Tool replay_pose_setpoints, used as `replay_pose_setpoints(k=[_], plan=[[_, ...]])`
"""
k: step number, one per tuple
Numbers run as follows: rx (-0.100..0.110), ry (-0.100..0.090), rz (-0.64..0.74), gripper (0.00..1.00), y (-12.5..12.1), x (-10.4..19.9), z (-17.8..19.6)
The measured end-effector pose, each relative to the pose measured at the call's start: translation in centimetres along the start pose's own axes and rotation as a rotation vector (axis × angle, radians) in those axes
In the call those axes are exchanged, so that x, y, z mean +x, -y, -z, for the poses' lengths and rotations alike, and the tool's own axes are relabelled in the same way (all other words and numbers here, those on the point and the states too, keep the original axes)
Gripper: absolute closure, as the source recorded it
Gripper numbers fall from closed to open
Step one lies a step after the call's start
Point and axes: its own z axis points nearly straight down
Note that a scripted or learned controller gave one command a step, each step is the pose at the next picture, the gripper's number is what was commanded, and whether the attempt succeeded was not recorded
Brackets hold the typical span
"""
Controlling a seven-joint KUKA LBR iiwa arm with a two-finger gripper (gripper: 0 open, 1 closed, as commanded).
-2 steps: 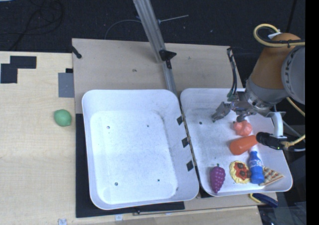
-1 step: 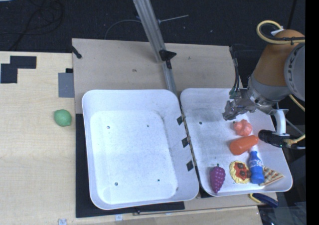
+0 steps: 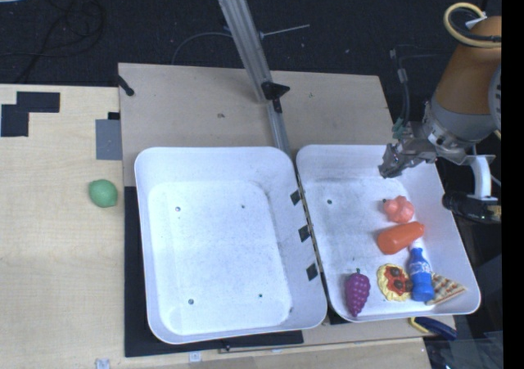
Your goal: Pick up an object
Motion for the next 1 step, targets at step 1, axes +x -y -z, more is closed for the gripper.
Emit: replay_pose_setpoints(k=[1], plan=[[0.001, 0.0, 0.0, 1.0, -0.08, -0.06, 4.53]])
